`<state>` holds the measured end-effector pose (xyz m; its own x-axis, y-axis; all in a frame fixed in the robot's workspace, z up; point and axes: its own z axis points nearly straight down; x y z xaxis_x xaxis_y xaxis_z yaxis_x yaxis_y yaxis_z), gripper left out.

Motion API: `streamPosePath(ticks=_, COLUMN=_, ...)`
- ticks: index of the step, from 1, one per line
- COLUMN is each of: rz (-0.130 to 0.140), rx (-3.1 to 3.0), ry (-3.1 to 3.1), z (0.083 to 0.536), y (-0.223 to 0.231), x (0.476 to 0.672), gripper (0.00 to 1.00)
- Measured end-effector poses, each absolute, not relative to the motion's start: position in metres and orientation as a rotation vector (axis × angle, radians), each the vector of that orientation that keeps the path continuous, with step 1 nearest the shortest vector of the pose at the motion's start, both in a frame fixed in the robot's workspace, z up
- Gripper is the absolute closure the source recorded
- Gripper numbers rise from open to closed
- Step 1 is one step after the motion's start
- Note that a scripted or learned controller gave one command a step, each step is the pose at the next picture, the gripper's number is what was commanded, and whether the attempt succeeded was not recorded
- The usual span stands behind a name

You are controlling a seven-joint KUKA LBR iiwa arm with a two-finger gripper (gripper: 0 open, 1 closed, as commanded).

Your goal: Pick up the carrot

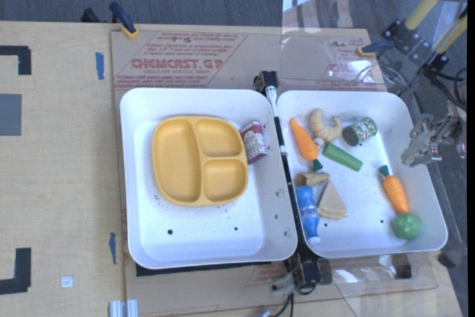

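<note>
Two orange carrots with green tops lie in the right bin (424, 193). One carrot (303, 141) is near the bin's left wall, pointing up and left. The other carrot (394, 191) lies by the right wall, just above a green ball-shaped fruit (406, 226). My gripper (428, 143) hangs over the right rim of the right bin, above and to the right of the second carrot, and nothing is visibly in it.
Also in the right bin are a tan peanut-shaped piece (324, 125), a green can (359, 131), a green cucumber (342, 157), a blue bottle (307, 213) and a tan wedge (332, 201). The left bin (141, 234) holds a yellow divided plate (200, 159) and a small red can (254, 142).
</note>
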<state>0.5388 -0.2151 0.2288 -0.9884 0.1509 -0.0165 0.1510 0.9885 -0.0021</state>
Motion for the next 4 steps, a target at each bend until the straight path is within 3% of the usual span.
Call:
streamPosePath(ticks=1, rz=-0.002, rx=0.238, ry=3.123, z=0.226, y=-0.215, x=0.537, gripper=0.0)
streamPosePath(ticks=2, rz=-0.005, rx=0.314, ry=3.11, z=0.099, y=-0.218, x=0.49, gripper=0.0)
streamPosePath(ticks=3, rz=-0.004, rx=0.311, ry=3.109, z=0.106, y=-0.217, x=0.49, gripper=1.0)
streamPosePath(ticks=4, rz=-0.003, rx=0.311, ry=3.111, z=0.106, y=-0.216, x=0.49, gripper=0.0)
